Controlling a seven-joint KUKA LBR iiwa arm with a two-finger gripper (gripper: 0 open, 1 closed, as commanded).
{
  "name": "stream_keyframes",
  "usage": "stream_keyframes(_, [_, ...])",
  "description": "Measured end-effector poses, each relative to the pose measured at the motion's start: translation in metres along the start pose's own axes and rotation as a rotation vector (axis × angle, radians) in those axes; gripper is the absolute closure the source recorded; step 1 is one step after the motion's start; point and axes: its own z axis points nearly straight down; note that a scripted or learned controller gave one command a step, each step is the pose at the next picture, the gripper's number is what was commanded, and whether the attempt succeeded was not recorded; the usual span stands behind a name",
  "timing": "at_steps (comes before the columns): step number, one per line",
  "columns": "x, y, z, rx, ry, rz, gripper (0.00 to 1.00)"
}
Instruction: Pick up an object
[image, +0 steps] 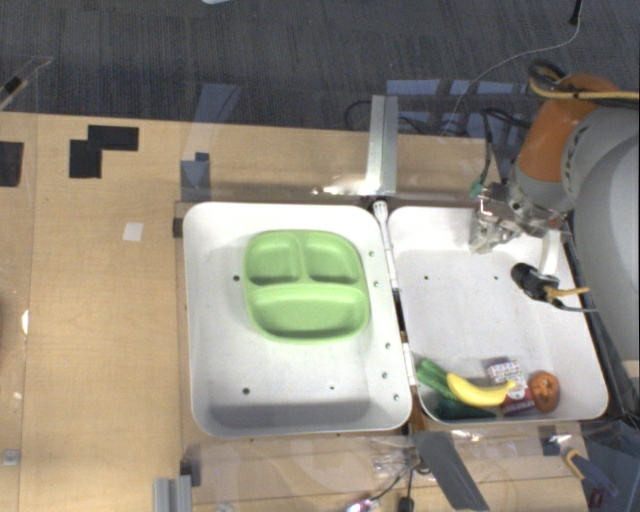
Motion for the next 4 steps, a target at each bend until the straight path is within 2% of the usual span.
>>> stream_keyframes(1, [0.036,-0.034,0.002,0.001,0.001,-0.131,1.00])
stream_keyframes(2, [0.091,-0.019,-0.076,0.001,0.001,0.158,1.00])
stream_keyframes(3, [0.093,-0.018,-0.087,-0.003,0.000,0.146,1.00])
stream_keyframes(4, [0.085,-0.018,-0.076,0.001,0.001,0.074,1.00])
